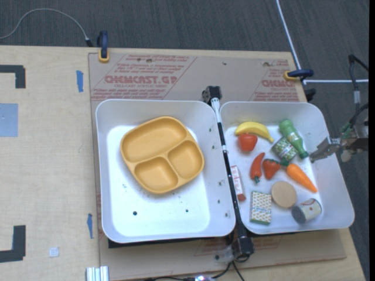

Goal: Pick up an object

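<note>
End effector [324, 151] at the right bin's [334, 215] rim; finger spread impossible to tell.

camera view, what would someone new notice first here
Most likely the yellow divided plate, lying alone in the left bin. Next, the cluster of toy food in the right bin: a banana and tomato toward the back, a green bottle and an orange carrot nearer the right wall, where the gripper reaches in.
</note>
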